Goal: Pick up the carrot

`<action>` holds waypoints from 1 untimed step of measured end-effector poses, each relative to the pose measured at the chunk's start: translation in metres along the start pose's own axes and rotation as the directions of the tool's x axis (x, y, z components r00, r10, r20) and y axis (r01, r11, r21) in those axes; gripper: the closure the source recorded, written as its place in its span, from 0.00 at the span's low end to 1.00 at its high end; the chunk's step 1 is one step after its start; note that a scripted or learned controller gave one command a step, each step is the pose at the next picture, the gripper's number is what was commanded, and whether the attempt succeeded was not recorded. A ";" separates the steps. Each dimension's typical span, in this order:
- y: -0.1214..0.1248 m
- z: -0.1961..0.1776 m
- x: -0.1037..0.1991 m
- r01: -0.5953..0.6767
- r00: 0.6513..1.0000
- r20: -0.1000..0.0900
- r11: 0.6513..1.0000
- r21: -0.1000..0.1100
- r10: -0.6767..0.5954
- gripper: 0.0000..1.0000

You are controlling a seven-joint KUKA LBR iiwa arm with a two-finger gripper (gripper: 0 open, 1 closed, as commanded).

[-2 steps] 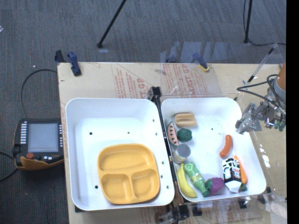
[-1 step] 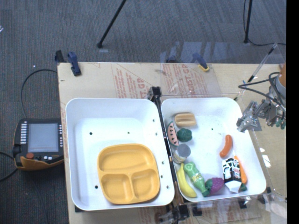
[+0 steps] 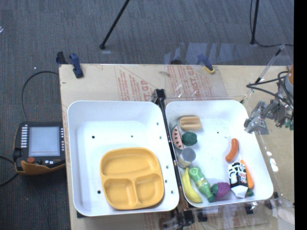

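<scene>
The carrot (image 3: 247, 173) is a small orange piece with a green top. It lies in the right bin (image 3: 216, 111) near the front right corner, pressed against the right side of a black and white carton (image 3: 235, 179). My gripper (image 3: 255, 120) hangs at the right bin's right rim, toward the back, well behind the carrot and apart from it. Nothing is seen held in it.
The right bin also holds an orange-red sausage (image 3: 232, 149), a bun (image 3: 190, 123), a watermelon slice (image 3: 176, 137), a dark green vegetable (image 3: 190, 138), a can (image 3: 187, 155), a banana (image 3: 189, 186), a green bottle (image 3: 201, 182) and purple grapes (image 3: 221, 189). A yellow divided plate (image 3: 133, 178) lies in the left bin (image 3: 86, 123).
</scene>
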State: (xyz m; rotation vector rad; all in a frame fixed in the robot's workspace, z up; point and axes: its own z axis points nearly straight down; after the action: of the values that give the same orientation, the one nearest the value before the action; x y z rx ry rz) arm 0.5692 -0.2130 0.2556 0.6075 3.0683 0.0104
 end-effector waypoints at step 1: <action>0.007 0.032 -0.010 0.311 0.950 -0.012 0.950 0.001 -0.311 1.00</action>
State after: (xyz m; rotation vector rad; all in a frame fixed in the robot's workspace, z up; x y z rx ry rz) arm 0.5815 -0.2099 0.2241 0.1173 3.1371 0.0056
